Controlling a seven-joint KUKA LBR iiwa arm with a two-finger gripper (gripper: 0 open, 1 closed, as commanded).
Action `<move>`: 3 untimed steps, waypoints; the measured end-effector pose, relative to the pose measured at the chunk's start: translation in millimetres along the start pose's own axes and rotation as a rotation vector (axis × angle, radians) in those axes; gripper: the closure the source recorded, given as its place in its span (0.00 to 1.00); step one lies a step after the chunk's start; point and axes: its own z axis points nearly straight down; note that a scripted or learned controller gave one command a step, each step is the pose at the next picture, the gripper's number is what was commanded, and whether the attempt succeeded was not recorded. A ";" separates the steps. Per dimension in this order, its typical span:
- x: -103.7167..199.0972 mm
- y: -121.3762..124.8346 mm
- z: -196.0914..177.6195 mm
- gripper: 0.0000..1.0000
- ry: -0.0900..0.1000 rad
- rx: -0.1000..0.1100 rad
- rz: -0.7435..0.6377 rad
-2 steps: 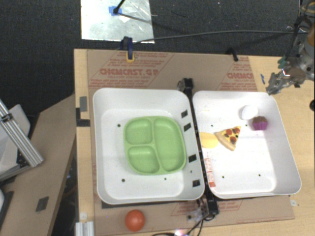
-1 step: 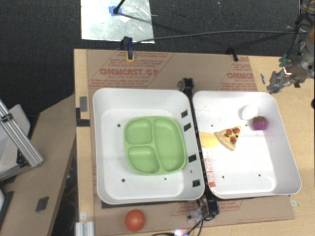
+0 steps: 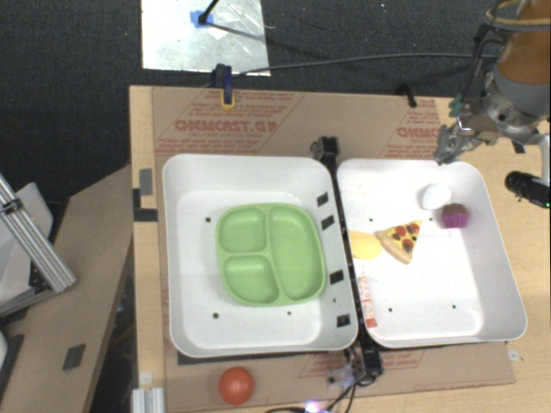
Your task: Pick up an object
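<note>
Two white bins side by side on the bench [image 3: 172, 110]. In the left bin [image 3: 185, 188]: one green divided tray [image 3: 269, 255] with three compartments, long axis running roughly from 11 to 5 o'clock. In the right bin [image 3: 482, 299]: four small things, grouped toward its 12 o'clock half. One pizza slice [image 3: 400, 239], crust at 2 o'clock, tip pointing to 8 o'clock, long axis along that line. One yellow flat piece [image 3: 364, 246] touching the slice at its 9 o'clock side. One white round piece [image 3: 435, 196] and one purple piece [image 3: 455, 217], just beside each other, purple at 5 o'clock of white. One orange-red ball [image 3: 235, 385] on the bench, outside the bins at 6 o'clock of the left one. Hand [image 3: 448, 149] above the far rim of the right bin, at 12 o'clock of the white piece, nothing seen between the fingers; open or closed, cannot tell.
</note>
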 end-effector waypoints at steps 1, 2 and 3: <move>52.5 -5.8 -1.6 1.00 0.000 0.000 0.000; 98.8 -6.4 2.7 1.00 0.000 0.001 0.001; 147.8 -4.7 17.3 1.00 0.000 0.001 0.000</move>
